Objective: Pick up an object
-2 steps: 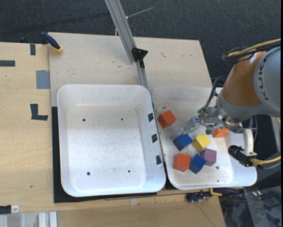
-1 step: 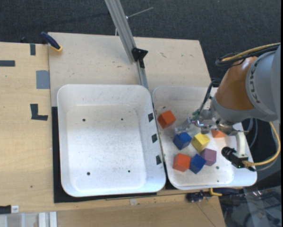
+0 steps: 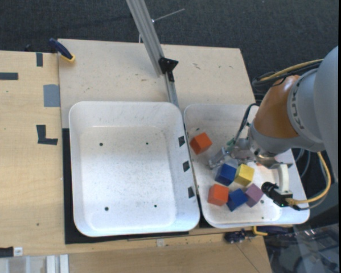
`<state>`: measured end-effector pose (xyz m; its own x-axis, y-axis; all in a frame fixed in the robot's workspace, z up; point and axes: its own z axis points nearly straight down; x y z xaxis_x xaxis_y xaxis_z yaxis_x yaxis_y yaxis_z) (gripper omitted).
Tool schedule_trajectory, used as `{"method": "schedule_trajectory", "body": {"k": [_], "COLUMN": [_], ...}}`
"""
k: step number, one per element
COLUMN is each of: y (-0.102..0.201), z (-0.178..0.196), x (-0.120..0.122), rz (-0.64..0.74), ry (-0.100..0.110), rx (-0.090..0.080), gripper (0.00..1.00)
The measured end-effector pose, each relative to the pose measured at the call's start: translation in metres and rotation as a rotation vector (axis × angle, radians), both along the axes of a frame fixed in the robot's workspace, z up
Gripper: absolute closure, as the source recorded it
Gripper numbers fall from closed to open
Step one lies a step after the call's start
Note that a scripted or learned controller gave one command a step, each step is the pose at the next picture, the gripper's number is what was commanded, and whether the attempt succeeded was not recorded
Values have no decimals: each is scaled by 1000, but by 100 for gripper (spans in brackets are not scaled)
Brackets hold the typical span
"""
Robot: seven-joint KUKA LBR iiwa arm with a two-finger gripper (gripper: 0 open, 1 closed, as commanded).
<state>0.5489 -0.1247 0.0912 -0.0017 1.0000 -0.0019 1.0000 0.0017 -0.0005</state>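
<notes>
The right bin holds several small cubes. An orange cube lies apart near the bin's left wall. A blue cube and a yellow cube sit side by side, with an orange-red cube, a second blue cube and a purple cube in a row in front of them. My gripper hangs low in this bin, between the orange cube and the blue-yellow pair, just above the blue cube. Nothing shows in its grasp.
The left bin stands beside the right one, its wall right next to the orange cube. A slanted metal rail crosses the bench at the back. A blue and yellow clamp lies at the far left. Cables run along the right bin's right side.
</notes>
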Motion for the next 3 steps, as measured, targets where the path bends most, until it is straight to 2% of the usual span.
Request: {"method": "schedule_trajectory", "body": {"k": [1, 3], "y": [1, 13], "z": [10, 112], "x": [0, 14], "rz": [1, 1], "ry": [1, -6], "rx": [3, 1], "gripper": [100, 100]}}
